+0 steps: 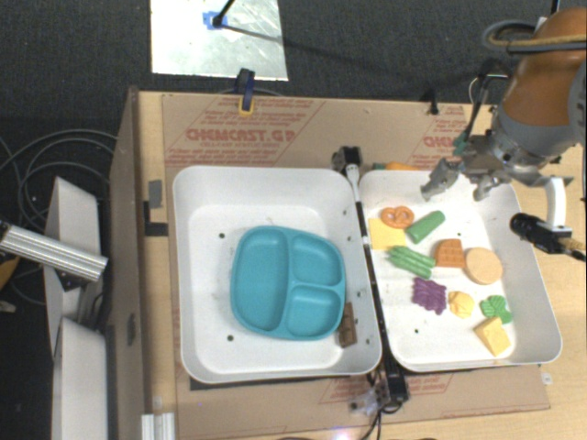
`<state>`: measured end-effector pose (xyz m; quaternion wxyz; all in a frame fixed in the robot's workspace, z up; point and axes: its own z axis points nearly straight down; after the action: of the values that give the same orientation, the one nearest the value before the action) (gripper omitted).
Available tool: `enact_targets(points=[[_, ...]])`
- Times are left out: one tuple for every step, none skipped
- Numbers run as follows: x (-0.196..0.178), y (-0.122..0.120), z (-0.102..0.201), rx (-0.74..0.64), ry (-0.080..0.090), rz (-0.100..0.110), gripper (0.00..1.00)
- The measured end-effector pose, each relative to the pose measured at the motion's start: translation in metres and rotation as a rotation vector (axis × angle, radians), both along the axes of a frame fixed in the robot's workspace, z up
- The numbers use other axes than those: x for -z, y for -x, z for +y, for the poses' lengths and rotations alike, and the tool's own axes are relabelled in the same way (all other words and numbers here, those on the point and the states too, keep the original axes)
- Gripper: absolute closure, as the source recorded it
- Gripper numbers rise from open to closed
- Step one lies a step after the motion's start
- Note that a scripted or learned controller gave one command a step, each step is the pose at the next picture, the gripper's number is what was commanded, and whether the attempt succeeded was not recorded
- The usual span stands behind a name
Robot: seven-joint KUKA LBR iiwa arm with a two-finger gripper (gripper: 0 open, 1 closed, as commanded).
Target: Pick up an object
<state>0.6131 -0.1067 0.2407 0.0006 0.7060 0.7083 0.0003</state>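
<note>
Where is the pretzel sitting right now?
The pretzel lies in the right bin, near its upper left corner, just left of the green pickle and above the yellow block.

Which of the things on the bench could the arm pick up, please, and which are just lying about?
For the job: gripper, pretzel, green pickle, purple grapes, round cookie, cheese wedge.

Lying about: blue tray, left bin, foil sheet.
</note>
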Motion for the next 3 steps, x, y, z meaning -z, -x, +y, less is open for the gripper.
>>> enact_targets(points=[[0.100,0.061,-0.026,0.006,-0.002,0.011,0.00],[0.159,0.091,-0.011,0.002,-0.002,0.005,0.00],[0.061,0.032,-0.060,0.000,0.006,-0.012,0.00]])
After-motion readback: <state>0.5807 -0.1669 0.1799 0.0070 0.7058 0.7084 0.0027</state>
